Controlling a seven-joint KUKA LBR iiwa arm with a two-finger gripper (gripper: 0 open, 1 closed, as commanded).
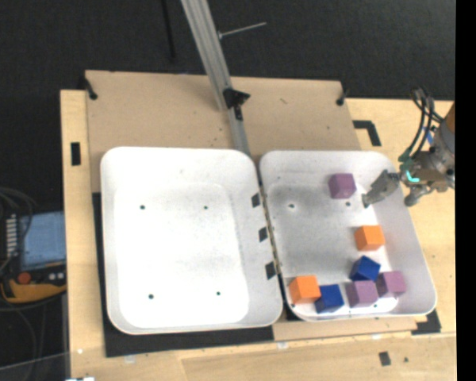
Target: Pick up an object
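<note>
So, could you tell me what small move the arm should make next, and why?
Probably shift the pincer toward the purple cube and descend over it. That cube sits alone in the right bin, nearest the pincer, while the other blocks crowd the near wall.

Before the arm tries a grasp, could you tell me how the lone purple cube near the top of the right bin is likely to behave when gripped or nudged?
The purple cube looks rigid with flat faces, so it should probably slide rather than roll. It sits apart from other blocks on the right bin floor, so it would likely move freely. It appears small, probably light.
</note>
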